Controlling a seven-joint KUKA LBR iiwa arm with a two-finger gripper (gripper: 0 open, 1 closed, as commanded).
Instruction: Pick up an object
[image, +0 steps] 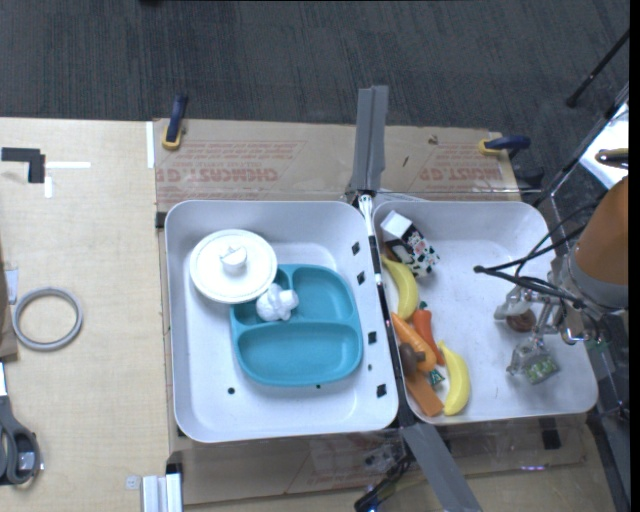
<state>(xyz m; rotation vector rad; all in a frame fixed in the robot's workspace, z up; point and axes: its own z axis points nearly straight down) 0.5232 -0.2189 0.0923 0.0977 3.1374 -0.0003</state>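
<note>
Right bin, near edge: we see a small greenish object (541, 370) lying at about 4 o'clock of the right bin (480, 235), just below the hand.
Hand: the hand (530, 322) hangs over the right side of this bin; we cannot tell if its fingers are apart or together, and we see nothing clearly between them.
Brown object: a small brown thing (519, 320) lies just beside the hand.
Left wall of right bin: a banana (456, 380), an orange carrot-like piece (420, 345) and a second banana (402, 285) lie in a row from 7 to 9 o'clock.
Far corner: a black and white toy (422, 255) and a white block (397, 226) lie at 11 o'clock.
Left bin: a blue divided plate (300, 345) lies in the left bin (185, 380), with a white lid (233, 265) at its 10 o'clock edge.
Table: a grey ring (45, 318) lies well apart on the table (80, 240), at 9 o'clock.
</note>
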